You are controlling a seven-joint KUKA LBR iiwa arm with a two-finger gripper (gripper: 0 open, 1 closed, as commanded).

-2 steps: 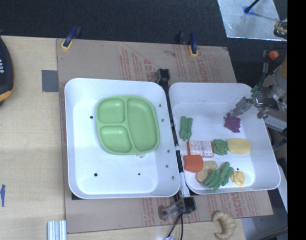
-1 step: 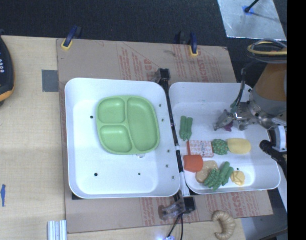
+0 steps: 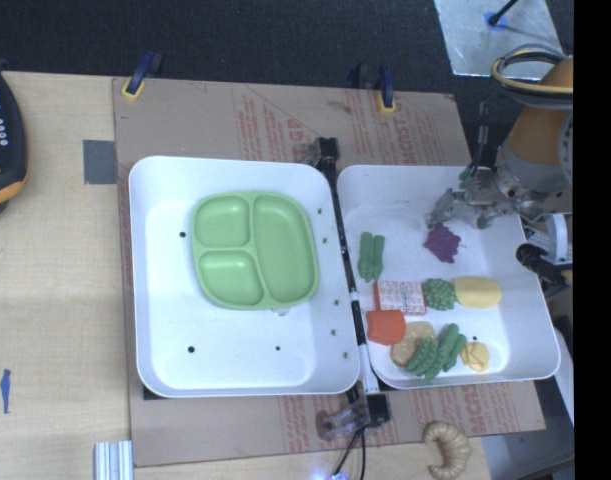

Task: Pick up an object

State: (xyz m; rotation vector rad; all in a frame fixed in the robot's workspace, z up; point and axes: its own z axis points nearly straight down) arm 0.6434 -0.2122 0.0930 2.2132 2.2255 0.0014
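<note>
Camera view, bench from above, contents as follows.

Left bin [image 3: 165, 368]: one green plate [image 3: 255, 249] with three compartments, lying flat near the middle.

Right bin [image 3: 385, 193]: toy foods, gathered toward the centre and near edge.
- Purple piece [image 3: 443, 242], upper middle, alone, just below the gripper.
- Green pods [image 3: 371, 256], near the left wall, lengthwise.
- Red-and-white square [image 3: 400, 296], centre.
- Broccoli [image 3: 439, 293], touching the square's right side.
- Yellow lemon [image 3: 477, 292], just right of the broccoli.
- Red block [image 3: 386, 327], below the square.
- Tan piece [image 3: 414, 343], partly under green beans [image 3: 437, 353] that lie at a slant across it.
- Small yellow piece [image 3: 475, 356], near the front rim, right of the beans.

Gripper [image 3: 467, 208]: over the far right part of the right bin, pointing down, fingers spread apart with nothing between them. It sits just above and right of the purple piece; contact cannot be told. Arm [image 3: 540, 133] enters from the right.

Outside the bins: tan curled item [image 3: 447, 446] on the cardboard at the front; blue clamp [image 3: 386, 88] and yellow-tipped clamp [image 3: 138, 76] at the cardboard's far edge; black-and-orange pendant [image 3: 0, 138] at far left.
</note>
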